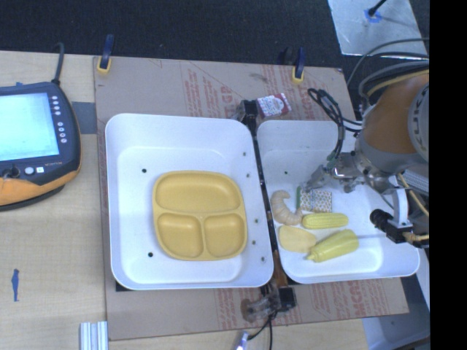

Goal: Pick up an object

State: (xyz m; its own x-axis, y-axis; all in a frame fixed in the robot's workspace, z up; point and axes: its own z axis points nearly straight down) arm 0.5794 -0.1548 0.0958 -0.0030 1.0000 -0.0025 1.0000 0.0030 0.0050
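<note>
A: What sits in the left bin [124,141]?

B: One yellow plate [198,214] with three compartments, lying flat near the middle. The compartments hold nothing.

A: And the right bin [292,141]?

B: Four toy foods bunched at its near left side. A pale shrimp [283,208] curls beside the divider between the bins. Just right of it lies a corn cob [325,220]. Below the shrimp is a flat yellow slice [296,238], and touching that slice on its right is a yellow squeeze bottle [333,246] lying on its side.

A: Where is the arm [390,126]?

B: It reaches in from the right, over the right bin. The gripper [315,195] hangs just above the corn cob and beside the shrimp, with a small speckled pad under it.

A: Is the claw wide, narrow, or holding anything?

B: I cannot tell; it is too small and cluttered to read.

A: Anything outside the bins?

B: A handheld screen controller [33,141] lies on the bench at the far left.
</note>
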